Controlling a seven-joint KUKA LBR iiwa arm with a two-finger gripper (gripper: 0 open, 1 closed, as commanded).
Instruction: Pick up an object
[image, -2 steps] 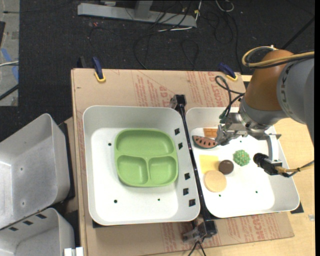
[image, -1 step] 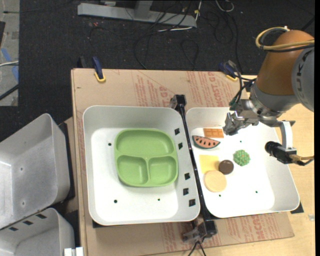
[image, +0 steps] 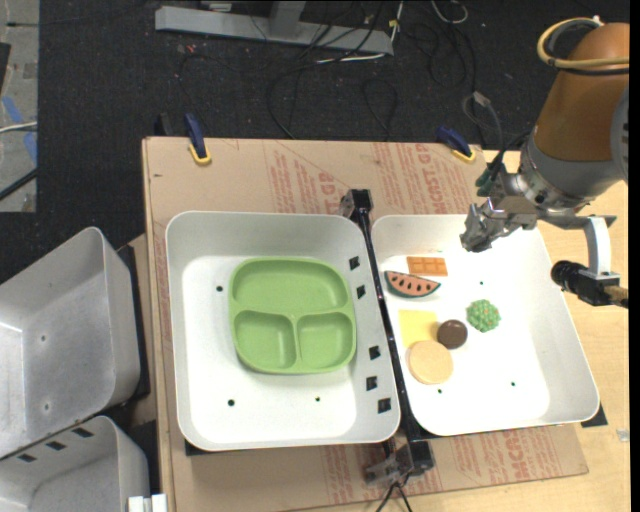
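The right bin (image: 530, 390) holds several toy foods: an orange waffle square (image: 427, 266), a watermelon slice (image: 412, 285), a yellow cheese square (image: 418, 324), a tan round cookie (image: 431, 362), a brown round piece (image: 452, 334) and a green broccoli piece (image: 484, 315). My gripper (image: 480, 235) hangs over the back of the right bin, up and to the right of the waffle square, apart from every piece. Nothing shows between its fingers.
The left bin (image: 200, 400) holds a green three-compartment plate (image: 295, 314). A black divider with clips (image: 378, 320) runs between the bins. Grey containers (image: 60, 330) stand off the bench at left. Cables lie behind the board.
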